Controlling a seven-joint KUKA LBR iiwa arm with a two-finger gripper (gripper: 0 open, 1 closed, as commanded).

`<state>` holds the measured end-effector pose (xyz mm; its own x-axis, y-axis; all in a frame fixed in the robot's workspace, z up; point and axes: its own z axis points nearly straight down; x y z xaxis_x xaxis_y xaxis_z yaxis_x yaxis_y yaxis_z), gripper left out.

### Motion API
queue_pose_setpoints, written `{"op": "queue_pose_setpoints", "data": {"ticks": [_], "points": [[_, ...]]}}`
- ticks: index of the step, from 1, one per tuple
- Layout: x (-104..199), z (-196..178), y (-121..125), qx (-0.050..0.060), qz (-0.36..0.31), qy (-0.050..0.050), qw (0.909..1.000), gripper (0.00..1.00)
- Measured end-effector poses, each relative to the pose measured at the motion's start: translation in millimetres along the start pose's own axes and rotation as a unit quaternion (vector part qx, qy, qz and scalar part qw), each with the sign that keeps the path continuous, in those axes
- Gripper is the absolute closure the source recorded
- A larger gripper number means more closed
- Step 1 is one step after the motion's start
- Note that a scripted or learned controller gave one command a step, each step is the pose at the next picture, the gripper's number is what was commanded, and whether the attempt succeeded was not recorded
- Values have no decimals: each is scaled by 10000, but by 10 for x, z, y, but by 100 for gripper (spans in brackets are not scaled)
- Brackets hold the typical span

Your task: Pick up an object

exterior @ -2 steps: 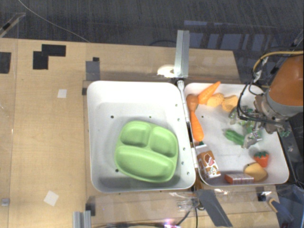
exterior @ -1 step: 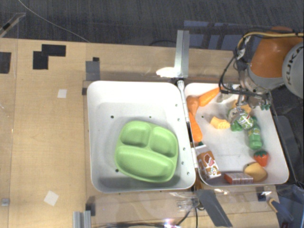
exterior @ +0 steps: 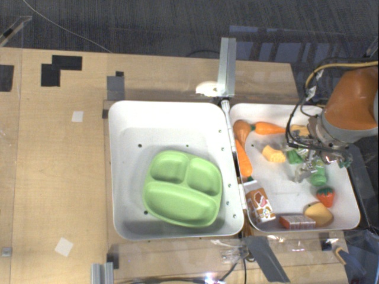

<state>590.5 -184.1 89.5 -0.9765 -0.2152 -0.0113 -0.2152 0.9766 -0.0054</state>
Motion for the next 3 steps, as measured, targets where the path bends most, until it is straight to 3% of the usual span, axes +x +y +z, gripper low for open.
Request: {"op": "queue_pose_setpoints", "data": {"ticks": [1, 2, 3], "points": [[471, -30, 730, 8, -1120, -37, 9937, 0], [-490, -2, 854, 4, -1627, -25, 9867, 0], [473, -37, 1080, 18, -1890, -43, 9820, 0]]}}
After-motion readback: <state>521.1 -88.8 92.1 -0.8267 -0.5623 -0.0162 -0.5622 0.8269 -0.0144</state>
